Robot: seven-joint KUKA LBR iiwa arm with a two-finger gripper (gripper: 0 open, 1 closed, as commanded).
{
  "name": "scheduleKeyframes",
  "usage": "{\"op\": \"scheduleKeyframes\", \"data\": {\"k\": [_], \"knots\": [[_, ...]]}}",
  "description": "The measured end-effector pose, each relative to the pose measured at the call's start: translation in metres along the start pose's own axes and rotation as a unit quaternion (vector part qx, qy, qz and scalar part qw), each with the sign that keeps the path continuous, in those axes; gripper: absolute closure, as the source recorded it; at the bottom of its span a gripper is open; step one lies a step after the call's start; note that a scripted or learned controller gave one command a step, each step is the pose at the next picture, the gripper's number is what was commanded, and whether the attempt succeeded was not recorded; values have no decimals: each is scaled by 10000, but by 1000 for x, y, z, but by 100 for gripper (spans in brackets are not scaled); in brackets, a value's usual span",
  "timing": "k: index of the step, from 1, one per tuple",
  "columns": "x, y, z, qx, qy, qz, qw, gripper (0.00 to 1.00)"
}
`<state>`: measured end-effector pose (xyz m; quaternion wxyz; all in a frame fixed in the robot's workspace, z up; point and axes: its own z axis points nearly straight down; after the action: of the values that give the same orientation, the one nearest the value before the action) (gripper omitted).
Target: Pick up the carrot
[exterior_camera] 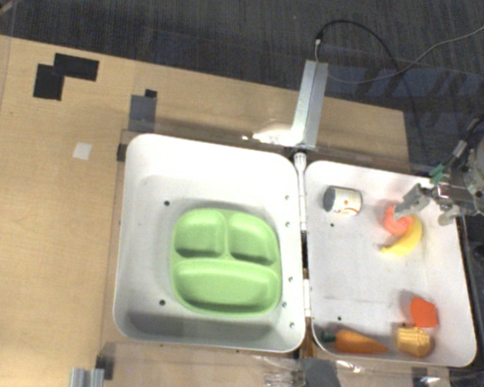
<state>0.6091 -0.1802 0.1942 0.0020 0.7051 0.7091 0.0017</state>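
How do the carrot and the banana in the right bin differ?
The carrot is orange and lies against the bin's near wall; the banana is yellow and lies farther back, near the gripper. The carrot is straight, the banana curved. Both lie flat in the right bin.

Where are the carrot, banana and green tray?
carrot (360,343): camera view, middle of its orange body
banana (404,240): camera view, middle of the yellow curve
green tray (223,285): camera view, its large lower compartment

Arm in from right, hand (428,200) low at far right corner of right bin (466,302)

Orange band above wrist sits past bin's right rim; grey wrist angles down-left. Fingers too small to judge, nothing seen betw. them.
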Motion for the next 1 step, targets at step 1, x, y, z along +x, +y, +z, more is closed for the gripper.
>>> {"op": "scheduleKeyframes", "data": {"k": [1], "knots": [[-6, -91, -17, 0, -2, -69, 10000, 0]]}}
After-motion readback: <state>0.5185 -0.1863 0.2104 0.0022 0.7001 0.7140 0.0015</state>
